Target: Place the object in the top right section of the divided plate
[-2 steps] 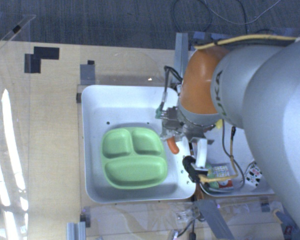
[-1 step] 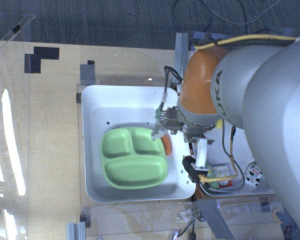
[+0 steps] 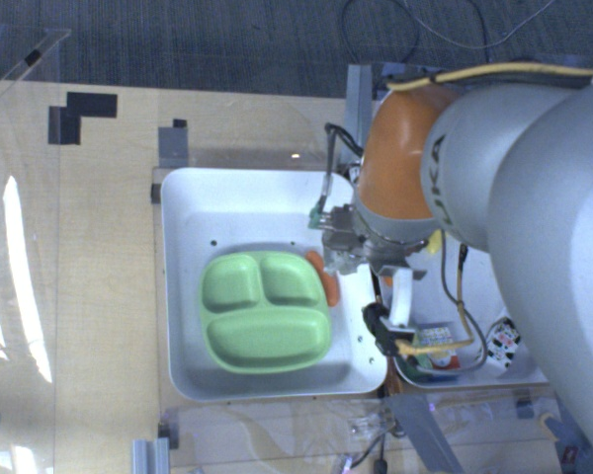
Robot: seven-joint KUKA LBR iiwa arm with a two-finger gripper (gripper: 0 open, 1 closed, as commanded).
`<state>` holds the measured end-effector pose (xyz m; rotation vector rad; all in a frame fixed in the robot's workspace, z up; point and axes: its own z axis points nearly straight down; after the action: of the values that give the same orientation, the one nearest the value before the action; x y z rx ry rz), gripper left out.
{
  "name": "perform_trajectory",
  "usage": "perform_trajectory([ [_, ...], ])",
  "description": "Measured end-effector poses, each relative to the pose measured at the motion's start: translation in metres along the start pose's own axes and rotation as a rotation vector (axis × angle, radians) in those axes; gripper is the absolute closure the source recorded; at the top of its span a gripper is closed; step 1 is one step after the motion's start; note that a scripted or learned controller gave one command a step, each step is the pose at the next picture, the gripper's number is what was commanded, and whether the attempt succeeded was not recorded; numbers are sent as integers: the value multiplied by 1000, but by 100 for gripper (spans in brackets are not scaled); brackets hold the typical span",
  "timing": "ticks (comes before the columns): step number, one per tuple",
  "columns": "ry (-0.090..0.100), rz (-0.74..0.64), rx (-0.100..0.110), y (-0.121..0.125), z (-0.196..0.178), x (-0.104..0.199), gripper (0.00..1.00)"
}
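The grey arm with its orange band leans over the left shallow white bin, its two-finger gripper hidden underneath. A small orange carrot-like object lies against the right rim of the light green divided plastic plate.

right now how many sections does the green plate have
3. The green divided plate has two small sections along its top, top left and top right, and one wide section across the bottom. An orange object lies at its right rim.
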<state>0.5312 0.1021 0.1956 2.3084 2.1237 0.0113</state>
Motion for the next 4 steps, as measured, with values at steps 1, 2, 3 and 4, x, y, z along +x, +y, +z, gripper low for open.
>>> perform_trajectory([
  [1, 1, -5, -5, 2, -11, 1, 100],
  [2, -2, 40, 5, 33, 11, -101, 100],
  [3, -1, -164, 4, 57, 11, -35, 100],
  [4, -1, -45, 2, 96, -46, -5, 100],
])
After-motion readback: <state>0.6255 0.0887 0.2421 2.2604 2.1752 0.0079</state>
